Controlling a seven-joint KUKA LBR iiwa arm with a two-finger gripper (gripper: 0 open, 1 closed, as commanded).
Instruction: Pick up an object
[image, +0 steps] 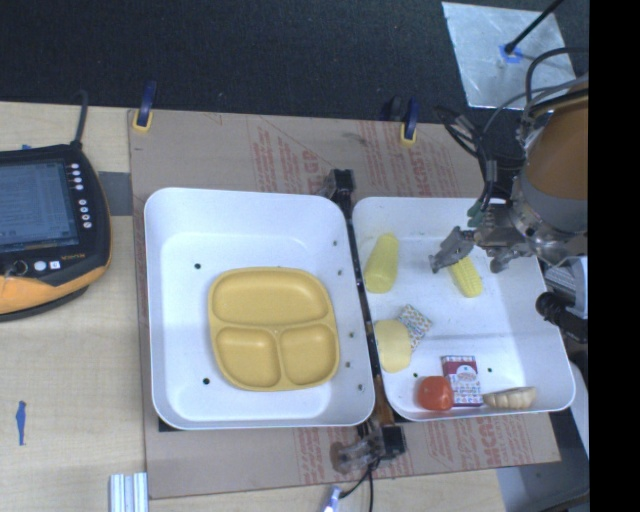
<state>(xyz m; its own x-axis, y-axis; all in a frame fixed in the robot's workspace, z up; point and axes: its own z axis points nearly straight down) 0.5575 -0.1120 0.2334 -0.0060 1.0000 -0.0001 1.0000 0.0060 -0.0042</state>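
Wooden tabletop (80, 400) under brown cardboard carries both white bins. From my station I see a small corn cob (468, 276) lying in the right bin (540, 340), beneath the end effector (478, 255), whose fingers are spread wide to either side of it without gripping. Nearby lie a yellow cylinder (382, 263), a red tomato (434, 393) and a red carton (461, 380). A yellow divided tray (272, 327) sits in the left bin (180, 300).
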